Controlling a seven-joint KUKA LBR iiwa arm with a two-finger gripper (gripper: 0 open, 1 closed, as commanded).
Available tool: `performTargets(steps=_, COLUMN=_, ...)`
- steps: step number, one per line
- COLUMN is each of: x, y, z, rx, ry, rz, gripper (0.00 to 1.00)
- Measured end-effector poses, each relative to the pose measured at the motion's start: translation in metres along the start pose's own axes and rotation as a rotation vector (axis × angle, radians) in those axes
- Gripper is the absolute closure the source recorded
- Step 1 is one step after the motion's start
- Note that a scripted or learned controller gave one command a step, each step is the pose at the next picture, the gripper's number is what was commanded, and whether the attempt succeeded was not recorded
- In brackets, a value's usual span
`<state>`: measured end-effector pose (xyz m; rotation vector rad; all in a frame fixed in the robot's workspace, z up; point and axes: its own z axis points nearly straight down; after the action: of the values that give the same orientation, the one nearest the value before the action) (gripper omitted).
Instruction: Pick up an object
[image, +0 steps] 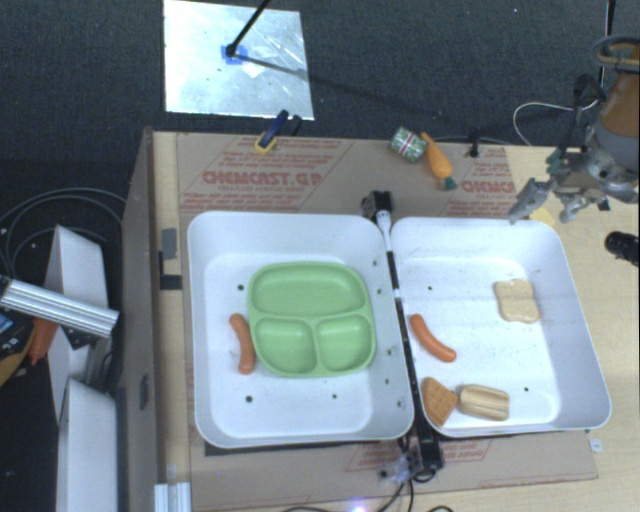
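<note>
**Gripper poised off the far right corner, nothing picked yet**

The two-finger gripper (556, 200) hangs just beyond the far right corner of the right-hand shallow white plastic bin (575, 300), outside its rim. Its two fingers look spread apart with nothing between them, so the pick is not yet made.

No single object is named by the task. Taking that bin's far right corner as the mark, the pale tan toast-shaped slice (516, 300) lies nearest, a little inward and toward the camera. The orange sausage-shaped toy (432, 338) sits farther off, near the divider between the bins. The ridged brown bread roll (484, 402) and the golden waffle-like wedge (438, 399) lie touching or nearly so along the near wall.

The slice seems the best target: close, alone, with bare floor all round. It lies flat, though, so the fingers would need to come straight down, straddle its narrow side and reach the floor before closing, or they will likely skid over it. The roll stands higher and may grip more readily, but the wedge beside it crowds one side.

The left-hand white bin (215, 300) holds a light green three-compartment plate (311, 318) and a second orange sausage (242, 343) just beside it. Both bins rest on printed brown cardboard (330, 165) over the bench, with dark carpet (80, 80) beyond. On the cardboard behind the bins lie a small toy carrot (439, 161) and a green can (407, 143).
</note>
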<state>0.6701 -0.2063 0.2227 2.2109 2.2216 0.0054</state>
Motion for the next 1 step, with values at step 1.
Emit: performTargets(steps=1, x=0.0006, y=-0.0515, z=0.1268, rx=0.007, ry=0.003, rz=0.003, gripper=0.0)
